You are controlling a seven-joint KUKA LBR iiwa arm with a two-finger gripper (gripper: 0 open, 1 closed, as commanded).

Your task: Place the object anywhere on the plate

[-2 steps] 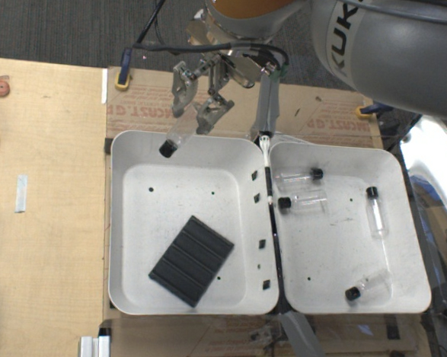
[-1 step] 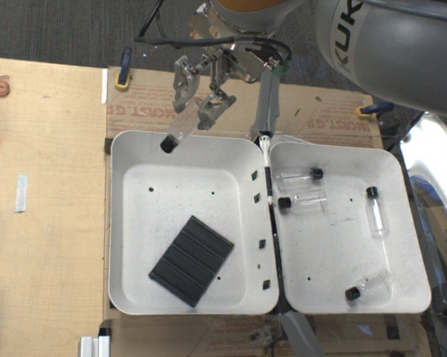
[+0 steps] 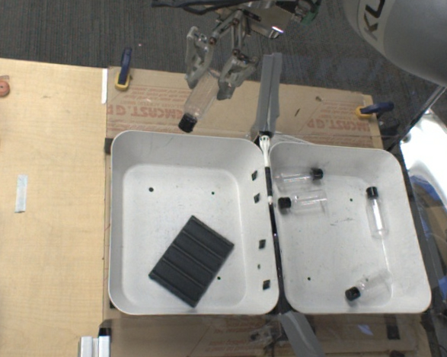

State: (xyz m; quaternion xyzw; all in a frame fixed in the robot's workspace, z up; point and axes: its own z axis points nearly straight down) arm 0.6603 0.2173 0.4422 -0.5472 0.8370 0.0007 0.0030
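Claw [image 3: 215, 78] clamped on vial [image 3: 198, 103], high over left bin's [image 3: 133, 156] far rim. Plate [image 3: 192, 260] toward near edge. Risk: tilted vial slipping, rolling off plate.

Five vials [image 3: 302, 201], one plate [image 3: 192, 260], two bins [image 3: 122, 205]

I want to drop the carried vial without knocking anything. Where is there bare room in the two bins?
The left bin is bare along its far wall and left side, around the dark ribbed plate. The right bin is crowded: clear vials lie near its far-left corner, right side and near edge; only its middle is free. The gripper holds a vial beyond the bins.
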